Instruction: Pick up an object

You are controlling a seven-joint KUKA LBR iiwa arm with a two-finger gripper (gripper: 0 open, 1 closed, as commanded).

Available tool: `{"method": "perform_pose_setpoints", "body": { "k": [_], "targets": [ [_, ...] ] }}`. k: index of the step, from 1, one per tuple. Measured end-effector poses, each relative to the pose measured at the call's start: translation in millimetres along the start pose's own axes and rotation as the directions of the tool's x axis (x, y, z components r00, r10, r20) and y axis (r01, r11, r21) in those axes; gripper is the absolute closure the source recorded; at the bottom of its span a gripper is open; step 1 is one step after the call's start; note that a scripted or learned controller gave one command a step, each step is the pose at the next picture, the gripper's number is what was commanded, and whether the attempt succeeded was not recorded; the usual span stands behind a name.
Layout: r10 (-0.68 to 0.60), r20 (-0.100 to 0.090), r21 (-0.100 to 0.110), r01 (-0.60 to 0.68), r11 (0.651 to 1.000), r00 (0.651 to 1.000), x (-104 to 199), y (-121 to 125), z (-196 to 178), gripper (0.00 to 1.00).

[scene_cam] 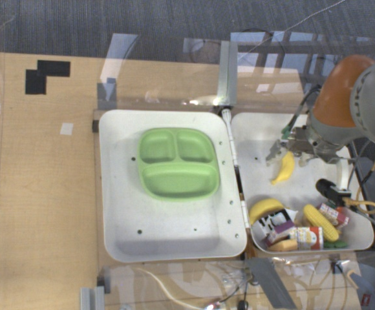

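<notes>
In the right bin [255,134], a small yellow banana [283,168] lies near the middle. My gripper [288,154] hangs right over the banana's upper end, reaching in from the right under the orange band. Its two grey fingers [273,154] stand spread apart, one on each side of the banana's top. The gripper looks open and its fingers are not pressed against the fruit.
The right bin's near end holds a pile: a yellow rounded fruit [265,208], a black-and-white item [278,222], a corn cob [321,222] and a red-and-white container [308,238]. A green divided plate [178,163] sits in the left bin [119,192].
</notes>
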State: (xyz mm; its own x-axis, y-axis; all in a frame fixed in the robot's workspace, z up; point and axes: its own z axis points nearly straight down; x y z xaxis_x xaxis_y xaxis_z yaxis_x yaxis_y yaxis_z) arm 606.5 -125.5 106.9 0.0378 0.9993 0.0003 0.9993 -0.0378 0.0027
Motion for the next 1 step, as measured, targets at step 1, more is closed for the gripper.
{"method": "perform_pose_setpoints", "body": {
  "k": [1],
  "targets": [
    [0.000, -0.001, -0.008, 0.000, 1.000, 1.000, 0.5, 2.6, -13.1, 1.00]
  ]
}}
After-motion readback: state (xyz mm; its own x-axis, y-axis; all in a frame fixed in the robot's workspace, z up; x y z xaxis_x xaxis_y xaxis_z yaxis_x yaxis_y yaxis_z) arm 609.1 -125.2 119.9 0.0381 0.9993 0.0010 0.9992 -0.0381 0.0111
